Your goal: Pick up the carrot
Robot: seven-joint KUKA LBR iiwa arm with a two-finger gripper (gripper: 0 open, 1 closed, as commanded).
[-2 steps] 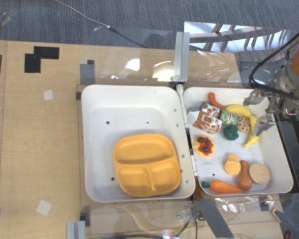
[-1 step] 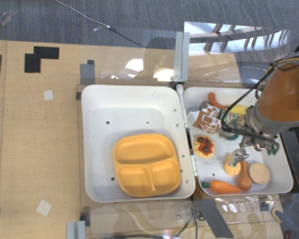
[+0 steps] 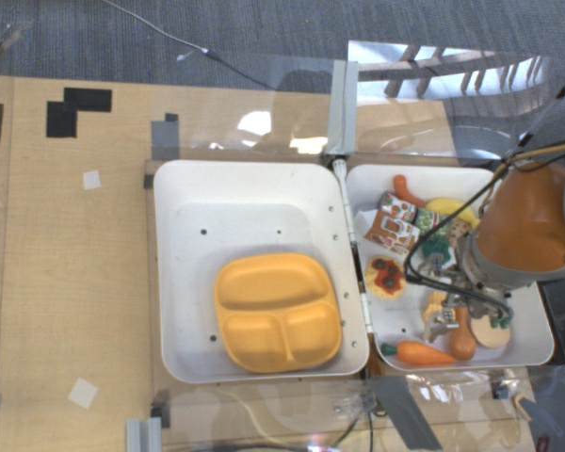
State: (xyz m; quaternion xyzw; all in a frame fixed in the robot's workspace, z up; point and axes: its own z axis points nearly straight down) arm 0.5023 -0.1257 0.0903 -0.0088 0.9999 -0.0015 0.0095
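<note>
Gripper (image 3: 443,323) low in right bin (image 3: 542,347), finger state I cannot tell; carrot (image 3: 424,353) lies just beside, not yet lifted.

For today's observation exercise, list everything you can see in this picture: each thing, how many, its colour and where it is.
bins: two, white, side by side on the bench
divided tray: one, yellow-orange, left bin
carrot: one, orange, front edge of right bin
printed carton: one, brown and white, back of right bin
small toy foods: several, mixed colours, right bin
arm: one, grey with orange band, over right bin
claw: one, metal, just above the carrot
</note>
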